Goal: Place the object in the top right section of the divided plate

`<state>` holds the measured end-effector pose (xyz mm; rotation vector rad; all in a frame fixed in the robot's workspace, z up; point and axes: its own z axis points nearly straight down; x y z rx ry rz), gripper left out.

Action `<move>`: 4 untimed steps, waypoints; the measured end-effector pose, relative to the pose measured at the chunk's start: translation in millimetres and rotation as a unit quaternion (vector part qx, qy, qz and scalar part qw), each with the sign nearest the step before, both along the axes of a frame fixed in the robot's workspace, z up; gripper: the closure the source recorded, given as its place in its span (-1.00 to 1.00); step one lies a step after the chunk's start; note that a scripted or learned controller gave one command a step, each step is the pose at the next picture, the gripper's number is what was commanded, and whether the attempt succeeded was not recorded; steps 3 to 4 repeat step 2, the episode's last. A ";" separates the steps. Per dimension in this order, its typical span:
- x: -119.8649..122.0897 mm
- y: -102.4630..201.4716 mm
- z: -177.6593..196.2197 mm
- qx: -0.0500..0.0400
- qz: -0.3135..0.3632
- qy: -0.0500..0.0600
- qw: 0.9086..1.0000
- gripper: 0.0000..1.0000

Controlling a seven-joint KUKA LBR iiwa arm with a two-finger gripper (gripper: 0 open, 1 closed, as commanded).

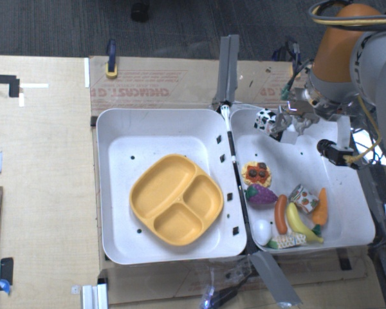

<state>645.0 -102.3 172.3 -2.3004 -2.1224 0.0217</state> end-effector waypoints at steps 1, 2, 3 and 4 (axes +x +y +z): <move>-88.6 63.1 35.0 0.000 -0.046 -0.006 0.999 1.00; -158.3 119.0 16.8 0.001 0.047 -0.006 0.999 1.00; -158.3 119.0 16.8 0.001 0.047 -0.006 0.999 1.00; -158.3 119.0 16.8 0.001 0.047 -0.006 0.999 1.00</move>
